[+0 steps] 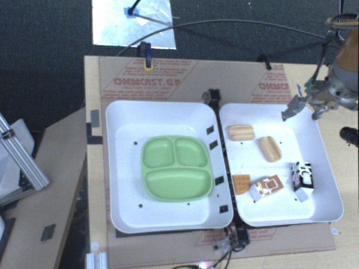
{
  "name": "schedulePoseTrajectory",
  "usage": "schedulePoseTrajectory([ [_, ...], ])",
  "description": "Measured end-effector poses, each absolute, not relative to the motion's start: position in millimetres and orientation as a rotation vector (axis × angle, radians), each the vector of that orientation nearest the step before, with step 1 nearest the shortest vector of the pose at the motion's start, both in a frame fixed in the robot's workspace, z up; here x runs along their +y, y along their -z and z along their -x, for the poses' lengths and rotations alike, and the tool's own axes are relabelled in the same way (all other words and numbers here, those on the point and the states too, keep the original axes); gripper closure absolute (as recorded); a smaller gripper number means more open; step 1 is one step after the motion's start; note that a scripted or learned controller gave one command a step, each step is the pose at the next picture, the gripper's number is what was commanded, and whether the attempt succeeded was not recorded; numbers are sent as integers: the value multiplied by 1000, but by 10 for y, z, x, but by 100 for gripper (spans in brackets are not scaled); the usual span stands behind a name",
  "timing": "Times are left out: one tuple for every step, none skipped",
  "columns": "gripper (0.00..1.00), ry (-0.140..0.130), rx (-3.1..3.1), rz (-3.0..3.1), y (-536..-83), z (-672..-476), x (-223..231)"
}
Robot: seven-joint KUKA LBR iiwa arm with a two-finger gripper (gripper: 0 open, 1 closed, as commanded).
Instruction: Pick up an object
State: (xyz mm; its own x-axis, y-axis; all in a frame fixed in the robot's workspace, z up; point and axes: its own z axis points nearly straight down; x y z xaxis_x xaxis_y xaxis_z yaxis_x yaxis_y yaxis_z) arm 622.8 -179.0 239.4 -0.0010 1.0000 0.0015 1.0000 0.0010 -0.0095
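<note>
A: What is sitting nearest the front?
B: A small carton (266,187) and a cracker (241,184) are lying in the right bin (328,206), beside a black-and-white carton (302,176). Two bread rolls (241,132) are resting farther back.
A: And the gripper (305,107)?
B: It is hovering over the bin's far right corner, fingers spread, gripping nothing. A green divided plate (177,168) is lying in the left bin (123,150).

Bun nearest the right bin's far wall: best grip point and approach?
Take the bun across its short axis at mid-length, coming straight down. It lies flat with its long axis left-right in view, apart from the second bun and with bare right bin floor around it, so fingers likely fit. The gripper hovers open over the far-right corner.
</note>
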Motion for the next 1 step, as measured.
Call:
schedulePoseTrajectory([
  [0, 1, -2227, 2219, -2466, -6252, -1786],
])
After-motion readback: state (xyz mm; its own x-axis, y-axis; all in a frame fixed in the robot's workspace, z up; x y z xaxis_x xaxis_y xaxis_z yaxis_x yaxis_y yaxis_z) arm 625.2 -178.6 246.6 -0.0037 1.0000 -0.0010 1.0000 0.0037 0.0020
